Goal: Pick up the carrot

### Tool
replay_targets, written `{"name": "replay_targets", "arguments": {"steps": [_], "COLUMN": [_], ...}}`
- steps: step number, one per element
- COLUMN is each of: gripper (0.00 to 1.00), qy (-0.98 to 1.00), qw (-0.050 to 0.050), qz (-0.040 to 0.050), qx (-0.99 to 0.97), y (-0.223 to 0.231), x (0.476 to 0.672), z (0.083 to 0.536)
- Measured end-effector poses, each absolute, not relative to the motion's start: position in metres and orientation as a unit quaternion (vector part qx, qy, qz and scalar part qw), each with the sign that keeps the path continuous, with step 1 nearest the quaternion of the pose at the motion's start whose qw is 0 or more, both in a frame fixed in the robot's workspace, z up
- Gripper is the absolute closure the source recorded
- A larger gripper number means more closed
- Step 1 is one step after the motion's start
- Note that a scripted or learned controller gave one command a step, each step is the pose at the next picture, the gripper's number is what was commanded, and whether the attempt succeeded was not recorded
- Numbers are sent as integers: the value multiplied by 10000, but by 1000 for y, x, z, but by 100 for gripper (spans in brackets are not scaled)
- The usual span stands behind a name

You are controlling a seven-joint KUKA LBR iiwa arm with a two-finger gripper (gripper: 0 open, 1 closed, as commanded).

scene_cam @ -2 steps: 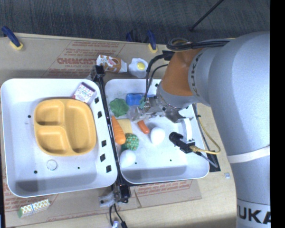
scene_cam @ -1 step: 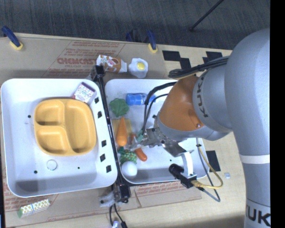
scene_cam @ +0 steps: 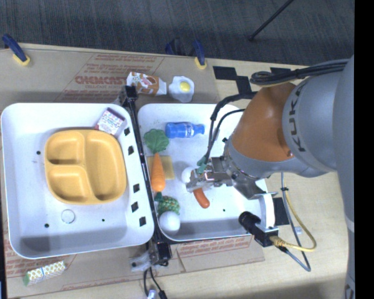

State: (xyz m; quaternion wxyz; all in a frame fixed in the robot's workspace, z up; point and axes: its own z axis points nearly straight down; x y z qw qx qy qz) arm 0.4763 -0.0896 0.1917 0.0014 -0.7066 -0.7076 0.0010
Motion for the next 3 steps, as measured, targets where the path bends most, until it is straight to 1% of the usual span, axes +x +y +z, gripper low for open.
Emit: {"name": "replay_targets", "arguments": {"steps": [1, 2, 3], "gripper": [100, 100, 100], "qy": [-6644, -7272, -7705], "qw": [17, 7, 29], "qz": [12, 8, 21], "qx": [-7474, -6864, -6374], "y": [4, -22, 17], "x": [476, 575, 477], "z": [191, 244, 191]}}
